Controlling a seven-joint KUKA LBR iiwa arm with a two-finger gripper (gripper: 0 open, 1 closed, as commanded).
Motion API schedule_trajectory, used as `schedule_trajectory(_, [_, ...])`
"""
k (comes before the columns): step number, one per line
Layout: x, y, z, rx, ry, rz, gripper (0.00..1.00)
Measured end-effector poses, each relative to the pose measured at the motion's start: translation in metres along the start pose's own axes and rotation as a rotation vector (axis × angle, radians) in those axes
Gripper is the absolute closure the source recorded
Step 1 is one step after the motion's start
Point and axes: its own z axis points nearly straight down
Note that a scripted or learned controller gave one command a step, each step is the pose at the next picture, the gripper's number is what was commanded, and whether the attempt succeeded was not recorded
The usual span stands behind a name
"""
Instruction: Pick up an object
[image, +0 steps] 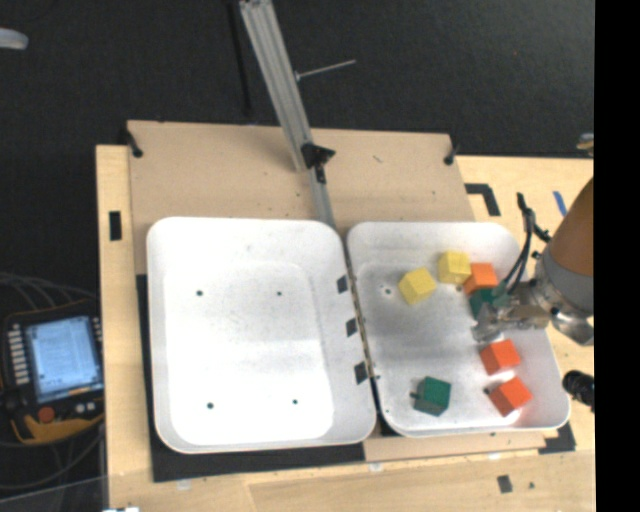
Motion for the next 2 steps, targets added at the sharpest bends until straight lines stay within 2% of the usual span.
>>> schedule_trajectory(1, [0.009,0.004,-0.054,-0.001,0.0,-0.002,1.0])
schedule_trajectory(2, [0.05,0.021,-0.055,0.005,0.003,-0.004,1.0])
